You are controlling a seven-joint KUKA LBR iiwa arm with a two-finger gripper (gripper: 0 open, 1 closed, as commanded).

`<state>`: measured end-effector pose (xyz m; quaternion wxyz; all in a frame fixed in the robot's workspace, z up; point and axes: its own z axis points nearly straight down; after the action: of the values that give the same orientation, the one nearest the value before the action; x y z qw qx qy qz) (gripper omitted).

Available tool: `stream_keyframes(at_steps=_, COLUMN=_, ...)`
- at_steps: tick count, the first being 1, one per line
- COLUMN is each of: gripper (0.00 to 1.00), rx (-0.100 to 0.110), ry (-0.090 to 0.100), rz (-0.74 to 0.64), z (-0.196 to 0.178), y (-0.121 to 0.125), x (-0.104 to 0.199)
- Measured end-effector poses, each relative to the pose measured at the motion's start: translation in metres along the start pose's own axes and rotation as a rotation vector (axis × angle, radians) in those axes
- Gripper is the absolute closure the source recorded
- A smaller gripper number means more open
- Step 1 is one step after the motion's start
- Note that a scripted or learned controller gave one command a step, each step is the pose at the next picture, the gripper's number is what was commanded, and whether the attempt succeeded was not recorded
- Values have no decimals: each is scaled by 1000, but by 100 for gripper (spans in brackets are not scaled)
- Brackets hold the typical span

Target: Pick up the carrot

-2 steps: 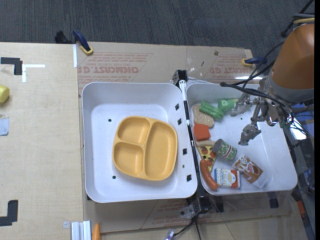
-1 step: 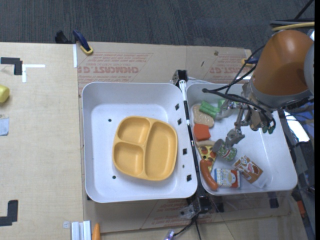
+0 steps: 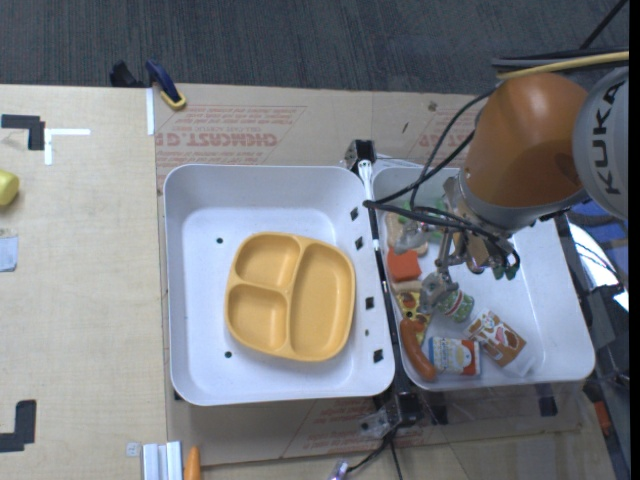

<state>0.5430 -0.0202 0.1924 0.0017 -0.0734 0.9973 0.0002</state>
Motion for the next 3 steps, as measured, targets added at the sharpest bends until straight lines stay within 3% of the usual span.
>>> stream_keyframes(at_steps=1, gripper=0, rx=1, ry=1, rz=281, z=0, y=59, x=17)
stream_keyframes(at_steps=2, gripper=0, rx=2, ry=-3, rz=485, z=0, y=-37, x=26)
stream_keyframes(at_steps=3, gripper=0, rx=5, ry=3, rz=1307, z=1, y=24, x=47)
